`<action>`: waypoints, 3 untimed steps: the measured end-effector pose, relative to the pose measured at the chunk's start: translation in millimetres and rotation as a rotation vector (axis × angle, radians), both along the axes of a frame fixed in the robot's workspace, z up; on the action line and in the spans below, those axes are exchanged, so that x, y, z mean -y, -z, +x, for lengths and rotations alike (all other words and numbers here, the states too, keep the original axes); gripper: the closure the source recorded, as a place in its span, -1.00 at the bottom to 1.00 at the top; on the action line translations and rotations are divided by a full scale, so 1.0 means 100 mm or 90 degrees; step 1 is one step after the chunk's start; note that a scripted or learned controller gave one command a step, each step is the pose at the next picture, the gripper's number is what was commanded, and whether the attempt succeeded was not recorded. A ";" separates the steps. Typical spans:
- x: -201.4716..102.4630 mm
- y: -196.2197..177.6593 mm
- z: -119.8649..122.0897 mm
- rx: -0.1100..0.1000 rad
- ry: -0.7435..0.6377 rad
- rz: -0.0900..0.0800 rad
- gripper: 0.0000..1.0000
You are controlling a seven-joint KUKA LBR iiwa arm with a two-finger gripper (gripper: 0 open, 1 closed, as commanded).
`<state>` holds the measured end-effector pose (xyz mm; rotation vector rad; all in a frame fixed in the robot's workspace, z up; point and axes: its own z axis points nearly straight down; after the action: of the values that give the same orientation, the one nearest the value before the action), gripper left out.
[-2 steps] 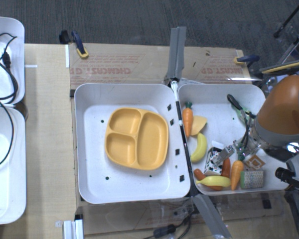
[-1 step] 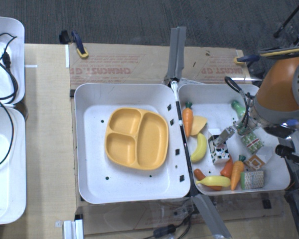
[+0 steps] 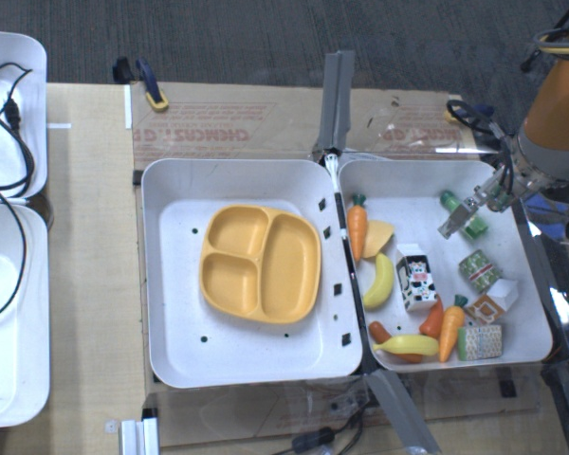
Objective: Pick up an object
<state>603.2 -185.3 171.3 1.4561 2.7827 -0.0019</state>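
My gripper [image 3: 463, 214] hangs low over the back right of the right bin [image 3: 398, 180], its orange-banded arm coming in from the right. A small green object [image 3: 450, 200] lies right at the gripper, partly covered by it. Below it rest a green patterned box [image 3: 479, 268] and a small orange and white carton [image 3: 494, 302]. Further left lie a carrot [image 3: 357, 226], a yellow wedge [image 3: 379, 239], a banana [image 3: 380, 282] and a cow-print milk carton [image 3: 416, 282]. Along the front are another banana [image 3: 405, 345], an orange carrot [image 3: 450, 331] and a pale green box [image 3: 481, 341].
The left bin [image 3: 171, 292] holds a yellow divided plate [image 3: 262, 262]. A grey divider post [image 3: 336, 102] rises between the bins at the back. White tubs with black cables [image 3: 5, 131] stand at the far left. A blue clamp [image 3: 150, 85] sits on the bench's back edge.
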 end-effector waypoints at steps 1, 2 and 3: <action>0.32 0.81 0.30 0.000 0.035 0.000 -1.00; 0.02 -0.56 -0.14 0.000 -0.007 0.000 -1.00; 0.16 0.82 -0.56 -0.001 -0.133 0.001 -1.00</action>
<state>547.5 -201.5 89.7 1.1580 2.9212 0.0004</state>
